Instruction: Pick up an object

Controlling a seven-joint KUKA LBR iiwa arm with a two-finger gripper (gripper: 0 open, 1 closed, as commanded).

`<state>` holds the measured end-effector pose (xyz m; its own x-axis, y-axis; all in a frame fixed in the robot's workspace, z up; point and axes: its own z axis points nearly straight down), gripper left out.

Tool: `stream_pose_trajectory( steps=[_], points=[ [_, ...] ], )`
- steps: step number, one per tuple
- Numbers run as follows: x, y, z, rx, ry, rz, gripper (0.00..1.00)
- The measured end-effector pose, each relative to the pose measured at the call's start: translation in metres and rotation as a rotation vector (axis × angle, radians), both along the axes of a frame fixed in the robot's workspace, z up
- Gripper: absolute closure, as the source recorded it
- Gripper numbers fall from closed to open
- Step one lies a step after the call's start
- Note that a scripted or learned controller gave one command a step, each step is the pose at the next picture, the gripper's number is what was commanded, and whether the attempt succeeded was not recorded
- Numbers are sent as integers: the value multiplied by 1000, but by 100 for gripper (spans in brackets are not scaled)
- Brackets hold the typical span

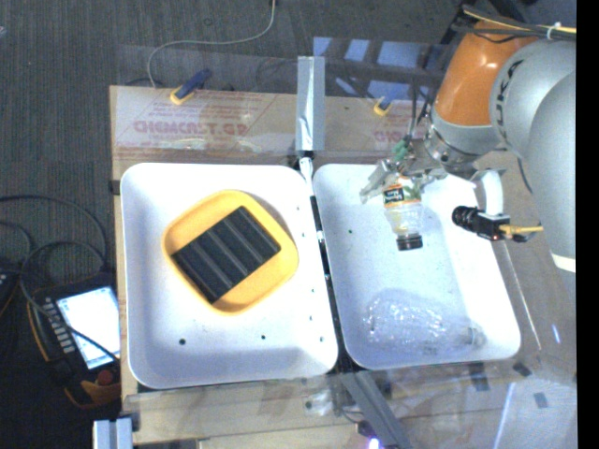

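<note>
A small clear plastic bottle (403, 215) with a dark cap pointing down hangs over the back of the right bin (487, 279). My gripper (399, 181) is shut on its upper end, a metal finger (374, 184) showing on its left side. A crumpled clear plastic piece (408, 317) lies near the front of the right bin. In the left bin (150, 325) rests a yellow pad with a black ribbed top (230, 250).
The grey and orange arm (487, 73) covers the back right corner of the right bin. A metal divider (309, 110) stands between the bins at the back. Cables and a small screen (84, 321) lie on the floor to the left.
</note>
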<state>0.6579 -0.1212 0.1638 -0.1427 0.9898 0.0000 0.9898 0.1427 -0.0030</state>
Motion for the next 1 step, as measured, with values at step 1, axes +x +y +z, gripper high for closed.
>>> stream_pose_trajectory(
  steps=[1],
  points=[
    [10,69,39,0,-1,-79,100]
  ],
)
